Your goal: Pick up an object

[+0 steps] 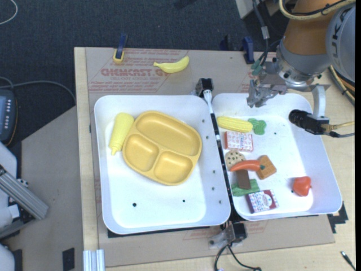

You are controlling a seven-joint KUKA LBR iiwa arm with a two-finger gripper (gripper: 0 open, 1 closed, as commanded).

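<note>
At the lower right of the frame, the right bin (pixel 324 168) holds small toy foods: a red-and-white packet (pixel 262 200), a red tomato-like piece (pixel 302 186), a brown block (pixel 243 179) on green, a red chilli (pixel 246 166), a speckled cookie (pixel 232 158), a checked packet (pixel 238 141) and, farthest up, a corn cob (pixel 234 124) with green husk. The pincer (pixel 259 99) hangs just above the cob, nothing between its fingers; their spread I cannot tell. The left bin (pixel 107 168) carries a glossy yellow divided plate (pixel 162 147) and a yellow bottle (pixel 119 132). A banana (pixel 172 65) lies on the bench (pixel 141 72) beyond.
</note>
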